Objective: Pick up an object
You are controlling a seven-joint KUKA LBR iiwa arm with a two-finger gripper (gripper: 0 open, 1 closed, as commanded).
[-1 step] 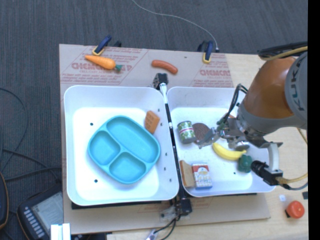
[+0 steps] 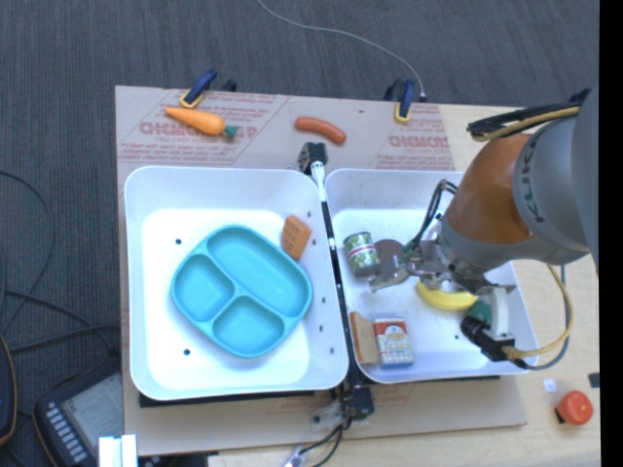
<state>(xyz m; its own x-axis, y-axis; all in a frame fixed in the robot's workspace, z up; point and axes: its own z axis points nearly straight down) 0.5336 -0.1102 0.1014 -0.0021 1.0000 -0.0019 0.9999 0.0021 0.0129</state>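
Red print on cardboard, perhaps "CHEMICAL"

One fixed camera looks down at a slant on both white bins.

The big grey arm with the orange band is reached in from the right and bent low. Its small metal two-finger hand is pointed left.

Bright, even overhead light w/ soft shadows in the white bins, mild glare, sharp focus.
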